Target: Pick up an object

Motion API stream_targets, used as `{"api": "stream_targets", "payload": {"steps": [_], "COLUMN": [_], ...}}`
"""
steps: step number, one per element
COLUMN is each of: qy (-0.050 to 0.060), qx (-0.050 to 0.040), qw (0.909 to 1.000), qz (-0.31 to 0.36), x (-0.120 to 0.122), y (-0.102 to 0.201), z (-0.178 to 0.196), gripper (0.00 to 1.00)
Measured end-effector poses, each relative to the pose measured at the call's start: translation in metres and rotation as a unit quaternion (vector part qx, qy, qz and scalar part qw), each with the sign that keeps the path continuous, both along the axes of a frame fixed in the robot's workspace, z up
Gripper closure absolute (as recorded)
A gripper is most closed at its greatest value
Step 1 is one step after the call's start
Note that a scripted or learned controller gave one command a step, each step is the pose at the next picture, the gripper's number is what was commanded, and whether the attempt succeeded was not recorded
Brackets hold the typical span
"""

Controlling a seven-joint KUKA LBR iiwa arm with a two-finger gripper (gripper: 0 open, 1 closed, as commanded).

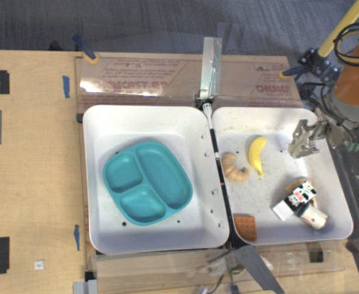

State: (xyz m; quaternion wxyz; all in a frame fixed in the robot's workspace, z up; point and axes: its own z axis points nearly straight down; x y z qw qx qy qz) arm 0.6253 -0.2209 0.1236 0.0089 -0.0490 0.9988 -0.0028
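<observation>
Two white bins (94, 182): one teal tray (146, 182) left; one banana (256, 154), croissant (234, 167), waffle (245, 226) right; gripper (303, 144) upper right, grip unreadable.

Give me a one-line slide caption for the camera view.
Gripper above right bin beside banana, croissant; teal divided plate in left bin.

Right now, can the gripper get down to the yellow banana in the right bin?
Probably yes: the gripper hangs just right of the yellow banana, which lies alone on bare bin floor, apart from the croissant.
</observation>
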Motion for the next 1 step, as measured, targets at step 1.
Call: {"api": "stream_targets", "payload": {"steps": [1], "qy": [0.003], "qx": [0.0055], "qw": [0.9911], "qz": [-0.133], "x": [-0.0154], "y": [0.1188], "z": [-0.0335], "gripper": [1.0]}}
